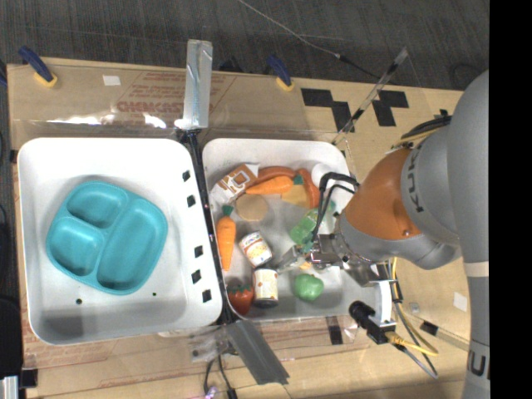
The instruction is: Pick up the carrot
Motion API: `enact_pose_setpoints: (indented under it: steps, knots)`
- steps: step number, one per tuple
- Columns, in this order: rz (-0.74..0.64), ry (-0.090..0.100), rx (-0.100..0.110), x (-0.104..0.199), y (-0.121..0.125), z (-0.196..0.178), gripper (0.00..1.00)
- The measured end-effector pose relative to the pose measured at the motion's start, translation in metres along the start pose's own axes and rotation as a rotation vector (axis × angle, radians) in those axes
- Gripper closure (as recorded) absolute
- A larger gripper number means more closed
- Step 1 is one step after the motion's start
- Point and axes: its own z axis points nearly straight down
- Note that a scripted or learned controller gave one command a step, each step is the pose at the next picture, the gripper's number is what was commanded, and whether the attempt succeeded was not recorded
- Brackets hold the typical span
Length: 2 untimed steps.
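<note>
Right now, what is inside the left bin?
The left bin holds a teal divided plate, lying flat with three compartments. Whatever lies beneath the plate is covered.

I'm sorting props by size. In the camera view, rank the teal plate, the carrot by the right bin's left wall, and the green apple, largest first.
1. Teal plate, by far the largest.
2. Carrot, long and thin.
3. Green apple, smallest, though its area is not far from the carrot's.

Even overhead light, bright on the white bins [33,223]; soft shadows, mild glare on the plastic sheet [141,110], slightly grainy focus.
</note>
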Motion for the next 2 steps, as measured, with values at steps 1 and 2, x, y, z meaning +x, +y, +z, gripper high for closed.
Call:
enact_pose_setpoints:
  steps: [1, 2]
  knots:
    - [0.1, 0.001, -0.006, 0.061, 0.01, -0.094, 0.0]
    - [0.399, 0.001, 0.003, 0.012, 0.017, -0.001, 0.0]
